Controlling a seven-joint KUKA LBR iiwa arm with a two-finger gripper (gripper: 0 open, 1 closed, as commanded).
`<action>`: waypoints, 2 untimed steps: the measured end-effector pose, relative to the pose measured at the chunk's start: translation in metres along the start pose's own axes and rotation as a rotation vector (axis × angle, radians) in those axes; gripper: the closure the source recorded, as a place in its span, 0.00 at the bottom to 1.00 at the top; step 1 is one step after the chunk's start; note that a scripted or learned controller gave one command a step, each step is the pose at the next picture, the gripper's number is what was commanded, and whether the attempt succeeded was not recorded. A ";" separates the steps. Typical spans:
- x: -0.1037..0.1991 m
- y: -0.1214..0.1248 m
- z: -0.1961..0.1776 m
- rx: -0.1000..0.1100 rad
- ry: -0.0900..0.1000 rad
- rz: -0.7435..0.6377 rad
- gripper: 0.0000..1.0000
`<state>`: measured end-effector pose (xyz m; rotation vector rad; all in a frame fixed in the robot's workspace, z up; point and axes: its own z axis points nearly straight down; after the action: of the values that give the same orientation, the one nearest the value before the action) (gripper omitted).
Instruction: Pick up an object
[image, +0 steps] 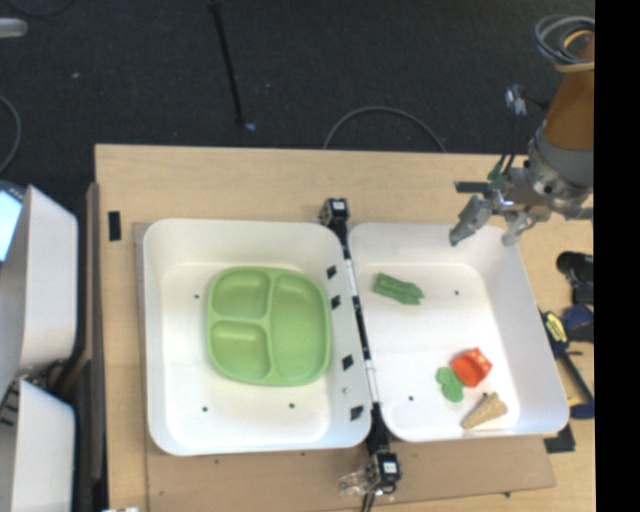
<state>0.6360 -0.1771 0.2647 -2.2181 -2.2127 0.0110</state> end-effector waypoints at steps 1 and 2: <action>0.000 0.002 -0.008 -0.013 -0.002 -0.003 0.00; -0.011 0.003 0.047 -0.008 -0.003 -0.001 0.00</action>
<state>0.6383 -0.1882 0.2181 -2.2221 -2.2198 0.0056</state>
